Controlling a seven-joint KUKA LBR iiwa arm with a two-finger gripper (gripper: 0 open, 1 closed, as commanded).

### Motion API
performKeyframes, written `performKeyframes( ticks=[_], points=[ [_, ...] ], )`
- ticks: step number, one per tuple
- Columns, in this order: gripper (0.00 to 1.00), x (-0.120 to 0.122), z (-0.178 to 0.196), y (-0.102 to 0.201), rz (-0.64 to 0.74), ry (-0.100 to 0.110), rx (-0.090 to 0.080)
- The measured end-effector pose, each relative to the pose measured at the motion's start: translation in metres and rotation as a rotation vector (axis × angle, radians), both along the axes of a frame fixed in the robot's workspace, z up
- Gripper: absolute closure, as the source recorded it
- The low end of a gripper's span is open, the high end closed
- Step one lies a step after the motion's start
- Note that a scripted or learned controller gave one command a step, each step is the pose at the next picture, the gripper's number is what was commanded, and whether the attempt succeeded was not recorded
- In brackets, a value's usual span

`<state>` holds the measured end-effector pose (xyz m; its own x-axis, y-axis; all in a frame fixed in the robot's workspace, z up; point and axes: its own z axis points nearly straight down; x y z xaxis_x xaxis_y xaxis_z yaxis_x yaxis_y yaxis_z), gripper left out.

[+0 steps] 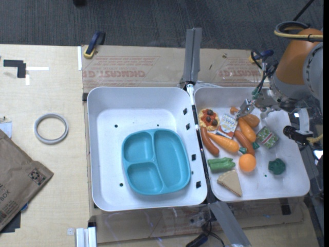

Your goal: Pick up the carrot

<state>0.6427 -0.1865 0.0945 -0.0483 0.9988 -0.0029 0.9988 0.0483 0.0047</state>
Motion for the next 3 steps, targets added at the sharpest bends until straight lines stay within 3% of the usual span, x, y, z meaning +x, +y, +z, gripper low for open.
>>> performKeyframes(
  ticks=[1,2,3],
  points=[
    [0.0,-0.041,-0.001,0.022,-0.124,0.002,0.002],
    [1.0,-0.042,0.007,0.021,-0.127,0.004,0.002],
    [1.0,-0.052,0.07,0.054,-0.22,0.005,0.002]
  ],
)
